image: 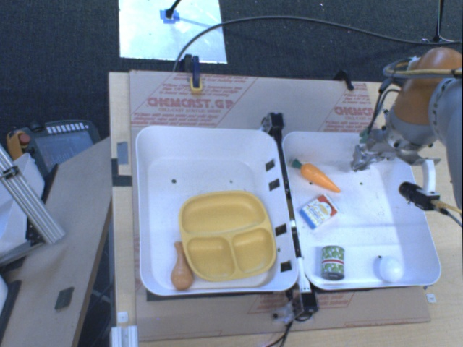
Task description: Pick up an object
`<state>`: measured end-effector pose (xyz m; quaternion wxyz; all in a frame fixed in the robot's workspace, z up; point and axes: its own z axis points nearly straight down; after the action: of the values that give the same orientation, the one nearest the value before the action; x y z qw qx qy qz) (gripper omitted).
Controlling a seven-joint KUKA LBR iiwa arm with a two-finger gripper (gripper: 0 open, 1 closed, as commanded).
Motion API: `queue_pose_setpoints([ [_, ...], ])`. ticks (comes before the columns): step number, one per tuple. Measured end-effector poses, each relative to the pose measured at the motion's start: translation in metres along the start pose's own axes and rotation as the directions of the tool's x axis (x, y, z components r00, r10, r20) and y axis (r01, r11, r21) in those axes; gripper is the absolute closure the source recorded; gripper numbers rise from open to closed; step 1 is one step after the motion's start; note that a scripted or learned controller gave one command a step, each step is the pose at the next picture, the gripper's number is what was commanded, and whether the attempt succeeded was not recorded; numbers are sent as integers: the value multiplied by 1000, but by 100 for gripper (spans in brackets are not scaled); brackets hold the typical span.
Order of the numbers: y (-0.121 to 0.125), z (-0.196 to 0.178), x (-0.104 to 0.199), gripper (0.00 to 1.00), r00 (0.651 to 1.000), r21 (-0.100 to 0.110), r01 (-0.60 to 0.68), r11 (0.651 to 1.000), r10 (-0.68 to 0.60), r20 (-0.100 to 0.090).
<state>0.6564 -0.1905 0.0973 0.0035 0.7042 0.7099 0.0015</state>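
Note:
The right bin [412,226] holds an orange carrot [319,177] near its back left. A small blue, red and white carton [318,211] lies in its middle, with a green can [333,262] and a white ball [391,268] at the front. My gripper [360,162] hangs over the back of this bin, a short way right of the carrot and apart from it. It is too small and dark here to read its state. The left bin [155,165] holds a yellow divided plate [226,234], and a tan wooden pear-shaped piece [181,266] lies at the plate's front left.
A black divider with clips [283,194] runs between the two bins. A black-tipped part [416,194] of the arm sticks out over the right bin's right side. Cables run across the dark floor behind the bench. A grey table [65,215] stands at the left.

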Motion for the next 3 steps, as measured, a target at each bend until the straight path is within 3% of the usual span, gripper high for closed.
queue_pose_setpoints([
  [3,1,-137,7,100,1000,0,-3,1000,3,-1],
])
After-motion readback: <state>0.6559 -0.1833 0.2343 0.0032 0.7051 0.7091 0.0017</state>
